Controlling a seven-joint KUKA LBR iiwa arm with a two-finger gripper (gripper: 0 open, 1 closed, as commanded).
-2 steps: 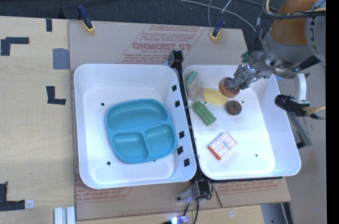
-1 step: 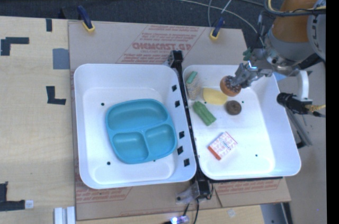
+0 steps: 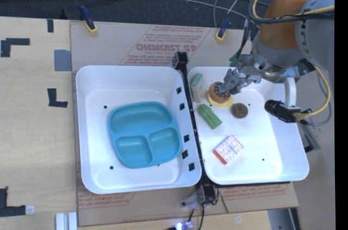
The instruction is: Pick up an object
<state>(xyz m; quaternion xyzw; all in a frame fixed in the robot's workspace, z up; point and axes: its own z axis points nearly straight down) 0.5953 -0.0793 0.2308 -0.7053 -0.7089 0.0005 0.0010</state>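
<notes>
Presently, my arm [image 3: 304, 11] reaches in from the right side of the bench, grey with the orange band above the wrist, and it overhangs the upper right corner of the right bin [image 3: 283, 163]. The cardboard sheet [image 3: 157, 47] beneath both bins is held at its far edge by two clamps with yellow tips.

The left bin [image 3: 89, 115] holds one item: a blue divided tray [image 3: 144, 134] with three compartments, lying flat near the bin's middle.

The right bin holds five small items. A red-and-white box [image 3: 228, 149] lies flat toward the near side, well apart from the rest. A green block [image 3: 209, 116] lies at a slant near the bin's left wall. A round brown object [image 3: 239, 110] sits just beside it, to the right. A small pale green item [image 3: 196, 80] rests in the far left corner. A yellow and brown round object [image 3: 219, 96] sits in the far part of the bin.

My gripper [image 3: 227, 87] is lowered directly over that yellow and brown object, at or very near its top. I cannot tell whether my fingers are spread or closed, nor whether they grip it.
</notes>
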